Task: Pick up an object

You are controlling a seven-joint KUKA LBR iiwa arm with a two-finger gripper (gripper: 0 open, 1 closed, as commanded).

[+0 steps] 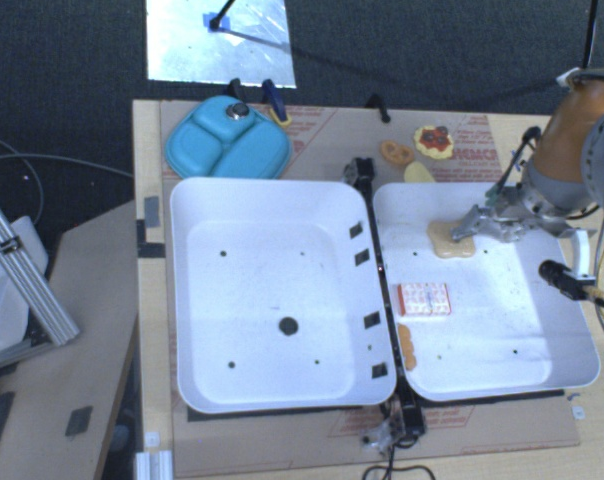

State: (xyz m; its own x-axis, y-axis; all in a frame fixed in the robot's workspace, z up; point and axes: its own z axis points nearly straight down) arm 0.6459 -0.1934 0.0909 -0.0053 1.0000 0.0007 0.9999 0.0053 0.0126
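While the arm point(572, 138) reaches in from the right, gripper point(462, 232) sits low over a tan piece point(450, 241) in the right bin point(572, 368), touching it; jaw state cannot tell. Red-white card point(424, 299) lies nearby, small dark disc point(288, 325) in left bin point(197, 368)

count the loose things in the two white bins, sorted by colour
tan or orange: 2, a flat piece under the arm's tip and a small piece by the divider
red and white: 1, a flat packet
dark: 1, a small disc
total: 4
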